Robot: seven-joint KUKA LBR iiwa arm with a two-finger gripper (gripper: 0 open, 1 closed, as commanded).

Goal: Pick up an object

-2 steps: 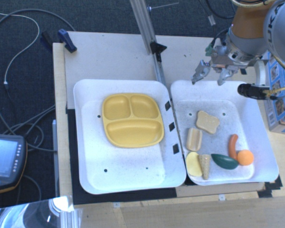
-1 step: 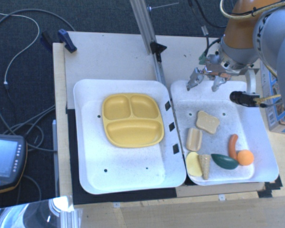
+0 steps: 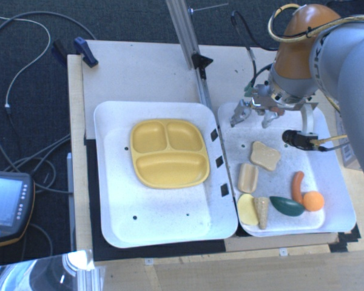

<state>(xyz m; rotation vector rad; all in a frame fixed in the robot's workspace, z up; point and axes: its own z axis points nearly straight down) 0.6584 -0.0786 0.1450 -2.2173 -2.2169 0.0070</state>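
We list, largest first.

Counter (image 3: 139, 59): pale board carrying two white bins side by side.

Left bin (image 3: 109, 223): holds a yellow tray (image 3: 168, 153) with three compartments.

Right bin (image 3: 337, 205): holds all the loose items.

Arm (image 3: 303, 41): reaches in from the right, wrist over the right bin's far end.

Gripper (image 3: 253, 114): hangs over the bin's far corner, fingers spread apart, nothing between them.

Bread (image 3: 265, 156): we judge this the nearest candidate. It lies toward the near edge from the gripper, a touch right, close but apart, its long axis running roughly across the bin.

Cracker (image 3: 247, 177): just beyond the bread, upright long axis.

Carrot (image 3: 298, 185), orange (image 3: 313, 200), green pod (image 3: 286, 205), lemon slice (image 3: 247, 210), cone (image 3: 262, 211): clustered at the near end, well apart from the gripper.
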